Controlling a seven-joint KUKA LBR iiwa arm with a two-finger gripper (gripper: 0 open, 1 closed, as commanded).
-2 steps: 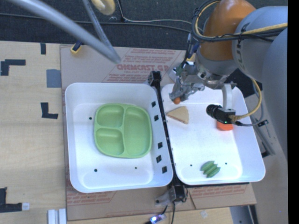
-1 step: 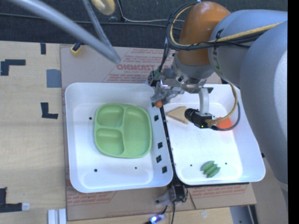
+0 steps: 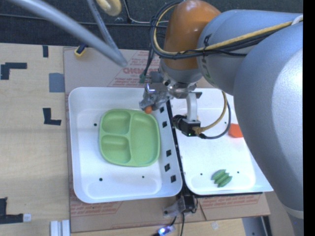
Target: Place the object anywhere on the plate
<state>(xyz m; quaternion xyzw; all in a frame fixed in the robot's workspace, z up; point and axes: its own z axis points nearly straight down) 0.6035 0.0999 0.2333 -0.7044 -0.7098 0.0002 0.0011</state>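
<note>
Our pincer (image 3: 149, 103) above the green divided plate's (image 3: 130, 137) upper right corner, pinching a small orange object (image 3: 147, 109).

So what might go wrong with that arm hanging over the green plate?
The gripper sits at the far right corner of the green divided plastic plate, with a small orange thing at its tip. Released here, that piece might land on the rim and roll into the white bin. The grip itself is hard to judge.
</note>
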